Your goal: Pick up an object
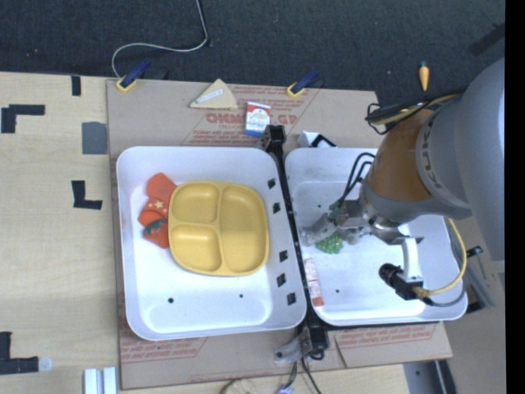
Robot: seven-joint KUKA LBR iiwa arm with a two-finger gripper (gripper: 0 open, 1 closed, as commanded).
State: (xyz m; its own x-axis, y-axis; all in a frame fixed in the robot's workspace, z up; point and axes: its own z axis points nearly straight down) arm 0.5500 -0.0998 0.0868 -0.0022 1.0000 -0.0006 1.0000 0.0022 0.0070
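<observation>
Gripper low in right bin, at small green object — jaw state cannot be told. Object looks light, soft, knobbly — best pinched across its middle.

Divided plate in left bin, possibly overlapping a toy at its left.

yellow divided plate: three compartments, lying flat, sitting in the left bin, centre-left of the frame | orange-red toy: lying just left of the plate, partly tucked under its edge | small green object: lying in the right bin, right of centre, close beside the gripper
</observation>
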